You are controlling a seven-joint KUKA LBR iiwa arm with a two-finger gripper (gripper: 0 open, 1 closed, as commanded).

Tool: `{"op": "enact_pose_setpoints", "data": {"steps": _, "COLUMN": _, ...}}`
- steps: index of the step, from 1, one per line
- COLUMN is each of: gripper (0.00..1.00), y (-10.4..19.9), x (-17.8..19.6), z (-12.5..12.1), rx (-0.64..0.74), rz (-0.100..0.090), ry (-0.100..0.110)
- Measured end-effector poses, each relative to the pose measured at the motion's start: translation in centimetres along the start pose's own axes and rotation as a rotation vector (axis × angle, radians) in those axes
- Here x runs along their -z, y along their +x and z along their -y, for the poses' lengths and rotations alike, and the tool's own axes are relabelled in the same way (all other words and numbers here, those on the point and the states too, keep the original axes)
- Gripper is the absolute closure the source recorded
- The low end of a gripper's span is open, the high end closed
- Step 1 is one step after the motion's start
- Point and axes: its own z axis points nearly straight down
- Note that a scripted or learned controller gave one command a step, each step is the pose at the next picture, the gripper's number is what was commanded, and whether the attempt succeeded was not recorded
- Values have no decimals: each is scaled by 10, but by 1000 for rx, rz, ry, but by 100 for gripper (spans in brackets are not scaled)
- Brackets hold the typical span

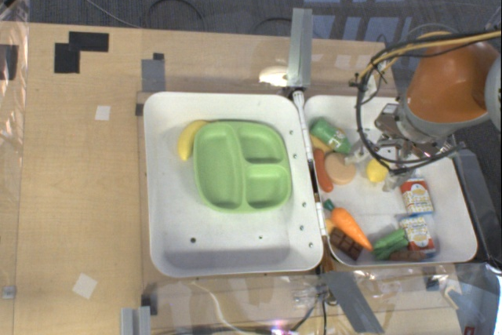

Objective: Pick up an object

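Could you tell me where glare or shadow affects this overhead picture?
Camera view: a bright glare spot sits on the bench just above the left bin; that bin's lower floor lies in soft shadow; the arm looks slightly blurred; the green tray is evenly lit.

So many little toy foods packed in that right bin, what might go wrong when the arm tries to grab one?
The gripper hangs over a crowded spot: the small yellow piece, the tan round piece and the green bottle sit close together, so it may pinch two things or knock one aside. The yellow piece looks small and rounded and could slip free. The loose cables around the wrist might also snag.
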Motion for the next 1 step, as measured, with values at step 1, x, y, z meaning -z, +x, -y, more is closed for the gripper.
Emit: {"op": "enact_pose_setpoints", "data": {"steps": 1, "gripper": 0, "y": -50, "x": -4, "z": -1, "rx": 141, "rz": 6, "ry": 13}}
